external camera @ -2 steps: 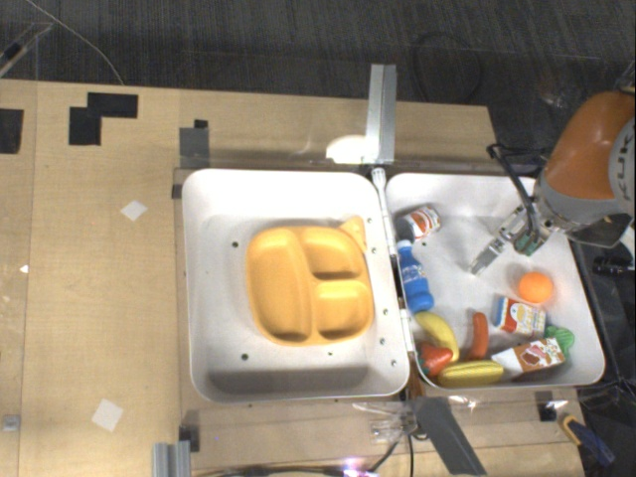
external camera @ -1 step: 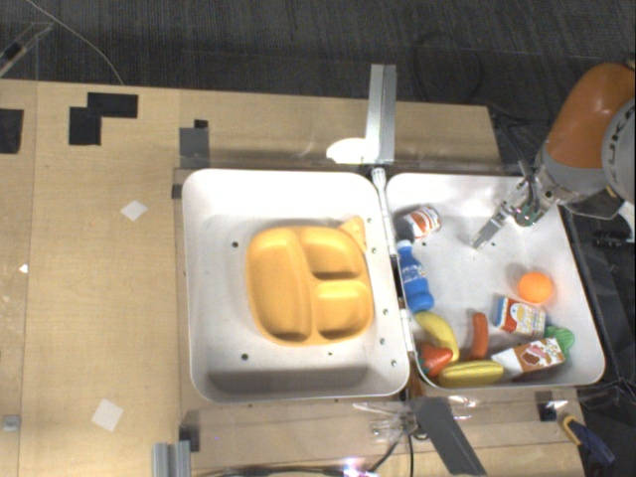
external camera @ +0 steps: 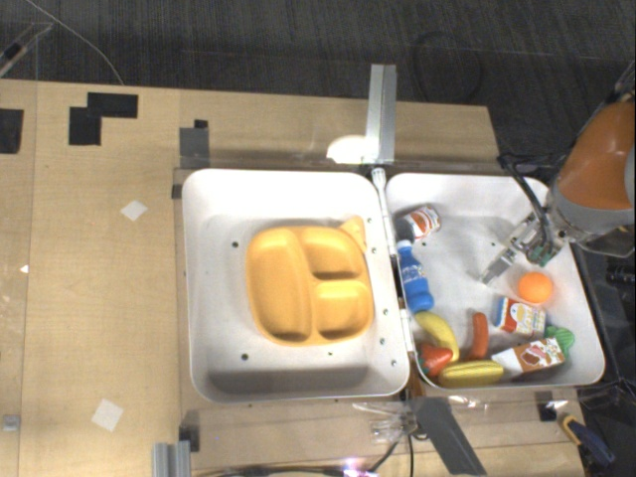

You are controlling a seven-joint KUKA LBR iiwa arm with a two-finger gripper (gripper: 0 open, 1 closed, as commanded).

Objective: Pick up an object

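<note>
My gripper point(external camera: 509, 254) hangs over the right part of the right bin point(external camera: 467, 192), reaching in from the right under the arm's orange band. Its fingers stand open with nothing between them. Just below and right of it lies an orange ball point(external camera: 536, 286). A small juice box point(external camera: 519, 316) and a carton point(external camera: 538, 356) lie further toward the front. A can point(external camera: 422, 222) and a blue bottle point(external camera: 411, 280) lie along the bin's left wall. Two bananas point(external camera: 438, 332) point(external camera: 471, 372) and a red sausage point(external camera: 480, 334) rest near the front.
The left bin point(external camera: 214, 266) holds a yellow divided tray point(external camera: 306, 282). A green item point(external camera: 562, 339) sits at the right bin's front right corner, and a red item point(external camera: 431, 357) lies by the bananas. A metal post point(external camera: 382, 107) stands behind the wall between the bins.
</note>
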